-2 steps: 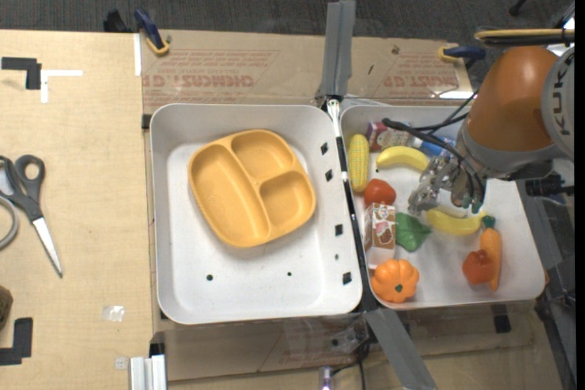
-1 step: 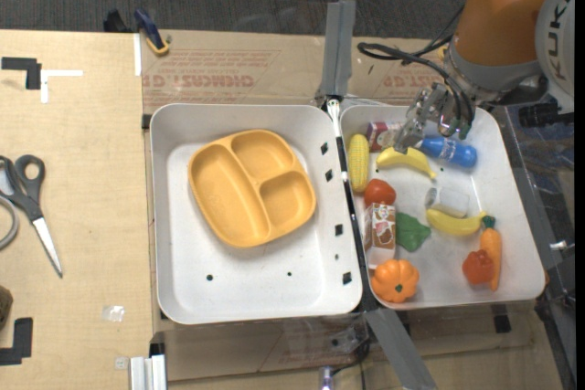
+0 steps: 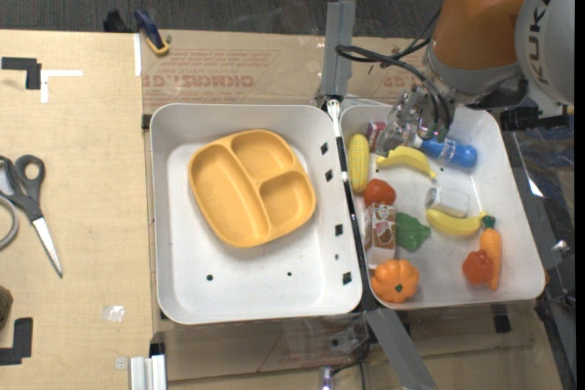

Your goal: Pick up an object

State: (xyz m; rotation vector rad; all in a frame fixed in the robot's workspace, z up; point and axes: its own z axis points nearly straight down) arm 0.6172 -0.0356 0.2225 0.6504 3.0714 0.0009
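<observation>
The camera looks down on a bench with two shallow white bins side by side. The left bin [image 3: 183,288] holds a yellow-orange divided plate [image 3: 251,187] with three compartments, lying slightly turned near the bin's middle.

The right bin [image 3: 521,279] holds a scatter of toy food. A corn cob [image 3: 359,159] stands along the left wall, with a red tomato [image 3: 379,193] just below it. Below that lies a small brown packet [image 3: 382,227], touching a green pepper [image 3: 413,233] on its right. A small orange pumpkin [image 3: 397,280] sits near the bin's front edge. One banana [image 3: 409,160] lies in the upper middle, a second banana [image 3: 455,222] lies lower and to the right. A carrot [image 3: 492,253] and a red fruit [image 3: 476,267] rest together by the right wall. A blue bottle [image 3: 452,152] lies on its side near the back, just right of the upper banana.

The arm reaches in from the right, and the gripper [image 3: 409,125] hangs low over the back of the right bin, just above the upper banana and beside the blue bottle. How its tip stands cannot be told; nothing is visibly held.

On the bench left of the bins lie scissors [image 3: 35,205].
</observation>
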